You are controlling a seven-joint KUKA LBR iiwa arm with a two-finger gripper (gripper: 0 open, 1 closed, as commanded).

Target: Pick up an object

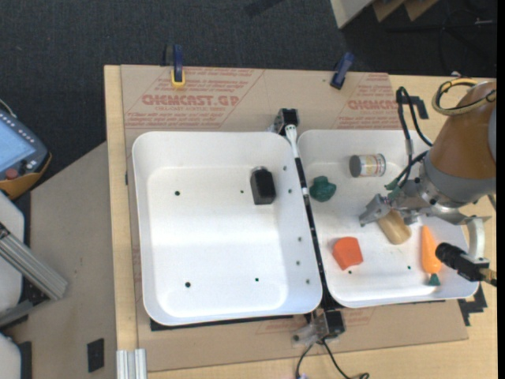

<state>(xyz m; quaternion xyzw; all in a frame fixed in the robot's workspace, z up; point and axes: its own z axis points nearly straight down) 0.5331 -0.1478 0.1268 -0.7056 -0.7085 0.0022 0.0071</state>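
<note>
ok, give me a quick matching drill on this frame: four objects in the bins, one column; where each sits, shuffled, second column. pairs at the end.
Things:
1. black block
2. green lump
3. orange block
4. small jar

Places:
A. right bin, lying on its side near the far wall
B. left bin, upper right part
C. right bin, near the front, left of the carrot
D. right bin, close to the divider between the bins

Pairs: 1-B, 2-D, 3-C, 4-A
</note>
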